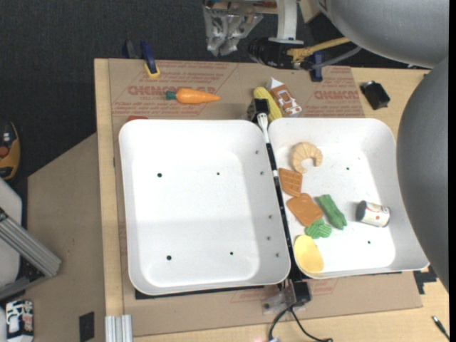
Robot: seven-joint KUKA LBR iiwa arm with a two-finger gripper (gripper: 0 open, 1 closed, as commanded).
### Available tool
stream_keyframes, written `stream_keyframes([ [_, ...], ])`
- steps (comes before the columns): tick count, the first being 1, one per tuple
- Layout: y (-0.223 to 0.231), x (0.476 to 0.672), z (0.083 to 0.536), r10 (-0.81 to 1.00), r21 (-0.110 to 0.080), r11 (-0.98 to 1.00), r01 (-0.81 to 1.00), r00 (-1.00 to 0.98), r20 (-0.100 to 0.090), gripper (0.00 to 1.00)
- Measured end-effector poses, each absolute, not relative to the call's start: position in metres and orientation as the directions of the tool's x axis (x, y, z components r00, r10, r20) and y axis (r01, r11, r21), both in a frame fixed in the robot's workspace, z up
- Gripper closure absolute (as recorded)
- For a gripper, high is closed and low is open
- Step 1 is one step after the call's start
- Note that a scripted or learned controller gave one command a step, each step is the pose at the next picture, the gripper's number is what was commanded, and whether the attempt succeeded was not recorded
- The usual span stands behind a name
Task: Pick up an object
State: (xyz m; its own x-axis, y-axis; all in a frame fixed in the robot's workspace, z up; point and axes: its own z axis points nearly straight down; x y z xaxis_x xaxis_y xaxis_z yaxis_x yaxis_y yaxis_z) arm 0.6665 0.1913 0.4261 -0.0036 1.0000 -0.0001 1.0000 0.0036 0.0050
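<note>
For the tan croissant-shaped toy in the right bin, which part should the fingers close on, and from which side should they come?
Likely from straight above, closing across the thick middle of the tan croissant-shaped toy. It lies flat and apart from its neighbours in the right white bin, so both sides of the arch are free; its curled, tapered ends seem harder to hold.

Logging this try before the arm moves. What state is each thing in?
Gripper: up past the bench's far edge, holding nothing.
Carrot: on the bench, outside both bins.
Croissant: lying in the right bin.
Small can: on its side in the right bin.
Left bin: flat on the bench.
</note>
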Motion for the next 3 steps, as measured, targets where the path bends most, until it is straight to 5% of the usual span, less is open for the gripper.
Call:
stream_keyframes([
  [1,0.227,0.643,0.533,1.000,0.014,0.006,1.000,-0.006,0.006,1.00],
  [3,0.227,0.644,0.546,1.000,0.009,0.005,1.000,-0.005,0.002,1.00],
])
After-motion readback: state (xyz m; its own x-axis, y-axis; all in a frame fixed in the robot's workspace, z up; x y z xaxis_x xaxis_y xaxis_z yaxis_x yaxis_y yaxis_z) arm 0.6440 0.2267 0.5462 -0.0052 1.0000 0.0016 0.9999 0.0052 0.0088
